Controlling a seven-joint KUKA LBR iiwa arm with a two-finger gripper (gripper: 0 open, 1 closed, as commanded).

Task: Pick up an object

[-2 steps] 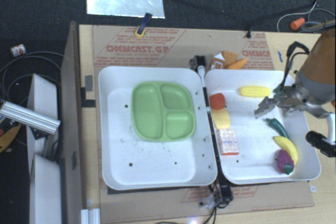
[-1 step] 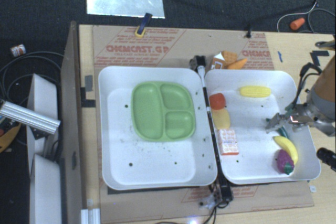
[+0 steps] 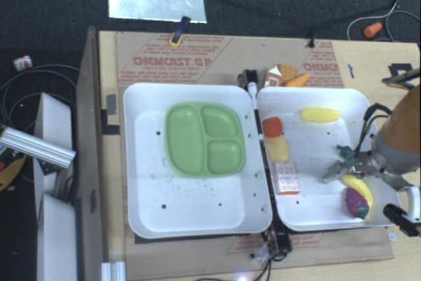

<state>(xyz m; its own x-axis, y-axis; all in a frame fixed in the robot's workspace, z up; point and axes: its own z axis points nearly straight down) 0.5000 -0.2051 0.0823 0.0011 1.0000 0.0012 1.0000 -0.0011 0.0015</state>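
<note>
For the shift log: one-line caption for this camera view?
Gripper low in the right bin beside a banana; green divided plate in the left bin.

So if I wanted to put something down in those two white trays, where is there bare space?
Left bin: bare floor all around the green plate, widest in front. Right bin: a bare patch mid-floor, between the corn and the small packet. Crowded near the gripper, banana and purple thing.

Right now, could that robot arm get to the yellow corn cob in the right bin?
Probably yes. The corn cob lies alone near the bin's far wall with bare floor around it, and the gripper hangs over the same bin, nothing between them.
</note>
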